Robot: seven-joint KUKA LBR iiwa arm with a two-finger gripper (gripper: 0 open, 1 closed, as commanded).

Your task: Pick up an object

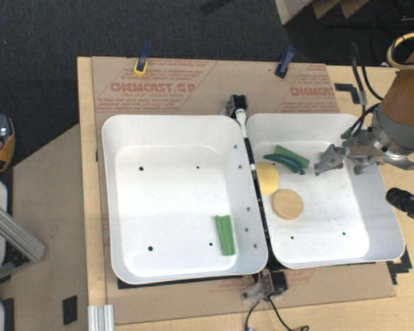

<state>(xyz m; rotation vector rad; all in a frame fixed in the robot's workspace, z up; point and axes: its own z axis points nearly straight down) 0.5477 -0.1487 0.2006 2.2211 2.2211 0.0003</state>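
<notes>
Two-finger gripper (329, 161) hung in right white bin (372, 250), spread and holding nothing, beside curved dark-green plastic piece (288, 158); closing off-centre could nudge it away.

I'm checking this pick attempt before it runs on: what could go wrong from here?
1. The dark green curved piece, yellow piece and tan disc lie close together in the right bin; closing the gripper there may nudge a neighbour.
2. The yellow piece sits against the bin's left wall, likely hard to straddle.
</notes>
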